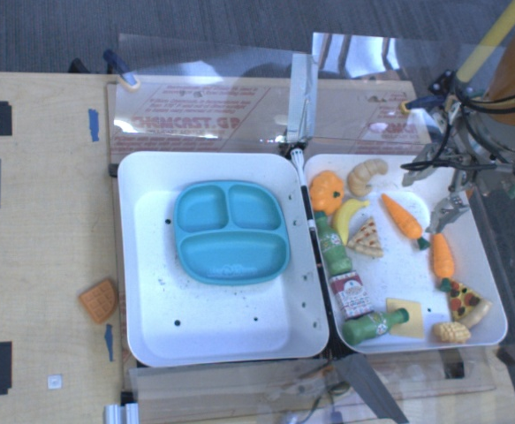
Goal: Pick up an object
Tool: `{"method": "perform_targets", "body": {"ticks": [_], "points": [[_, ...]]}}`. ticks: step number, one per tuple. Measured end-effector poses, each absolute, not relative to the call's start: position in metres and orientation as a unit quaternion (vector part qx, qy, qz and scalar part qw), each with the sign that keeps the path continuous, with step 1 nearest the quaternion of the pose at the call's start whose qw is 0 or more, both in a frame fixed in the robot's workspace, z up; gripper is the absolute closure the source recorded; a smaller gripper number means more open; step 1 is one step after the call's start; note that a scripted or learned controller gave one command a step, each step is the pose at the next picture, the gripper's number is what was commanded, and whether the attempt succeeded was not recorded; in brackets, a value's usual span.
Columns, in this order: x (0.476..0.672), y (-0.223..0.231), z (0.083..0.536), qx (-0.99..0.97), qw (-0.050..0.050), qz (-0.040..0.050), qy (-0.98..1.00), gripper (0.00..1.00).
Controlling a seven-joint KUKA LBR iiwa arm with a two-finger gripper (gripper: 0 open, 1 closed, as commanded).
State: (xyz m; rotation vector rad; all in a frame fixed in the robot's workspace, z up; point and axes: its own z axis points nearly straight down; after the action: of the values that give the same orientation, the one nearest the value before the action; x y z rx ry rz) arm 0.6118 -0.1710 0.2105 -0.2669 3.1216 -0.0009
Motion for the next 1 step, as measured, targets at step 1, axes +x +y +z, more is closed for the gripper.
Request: {"method": "perform_targets", "body": {"ticks": [1], "points": [[0.6115, -0.1824, 0.1036, -0.064, 0.010, -0.0021, 0.998, 0.00]]}}
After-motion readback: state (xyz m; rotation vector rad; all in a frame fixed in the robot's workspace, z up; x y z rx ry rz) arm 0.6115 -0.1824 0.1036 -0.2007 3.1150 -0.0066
